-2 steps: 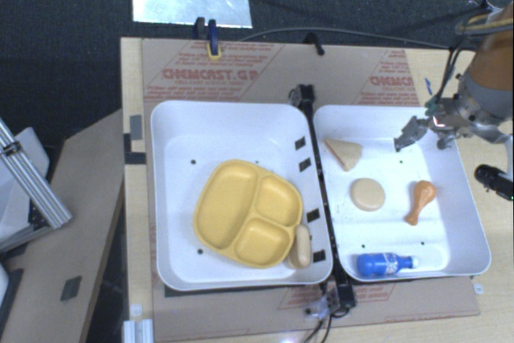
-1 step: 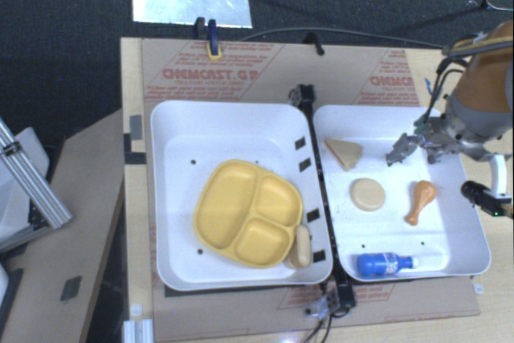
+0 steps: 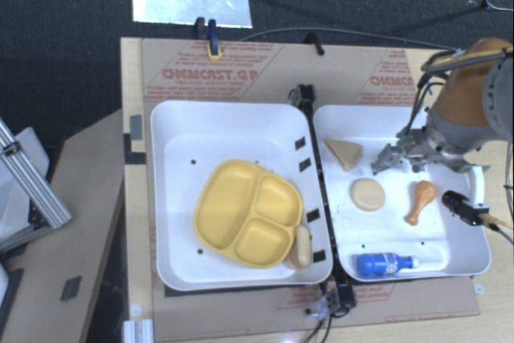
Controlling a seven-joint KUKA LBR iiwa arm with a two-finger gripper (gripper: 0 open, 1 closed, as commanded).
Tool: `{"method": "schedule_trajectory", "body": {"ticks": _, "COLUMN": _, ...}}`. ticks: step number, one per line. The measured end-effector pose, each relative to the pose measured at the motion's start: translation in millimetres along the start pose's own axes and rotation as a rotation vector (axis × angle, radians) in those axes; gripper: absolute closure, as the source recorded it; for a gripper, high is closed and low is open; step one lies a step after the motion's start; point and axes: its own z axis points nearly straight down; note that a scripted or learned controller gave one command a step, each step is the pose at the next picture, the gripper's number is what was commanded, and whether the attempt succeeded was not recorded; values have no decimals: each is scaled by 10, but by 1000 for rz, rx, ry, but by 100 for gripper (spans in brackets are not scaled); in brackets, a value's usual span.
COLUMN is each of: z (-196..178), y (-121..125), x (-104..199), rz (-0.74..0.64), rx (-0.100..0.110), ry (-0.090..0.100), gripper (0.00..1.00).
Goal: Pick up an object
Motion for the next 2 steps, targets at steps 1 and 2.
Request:
{"method": "schedule_trajectory", "body": {"ticks": 1, "z": -137, "y": 14, "x": -10, "rz": -1, "rx": -6, "ry": -2, "gripper": 100}}
{"method": "schedule_trajectory", "body": {"ticks": 2, "z": -647, "y": -54, "x": 38, "rz": 1, "rx": -7, "ry": -2, "gripper": 100}}
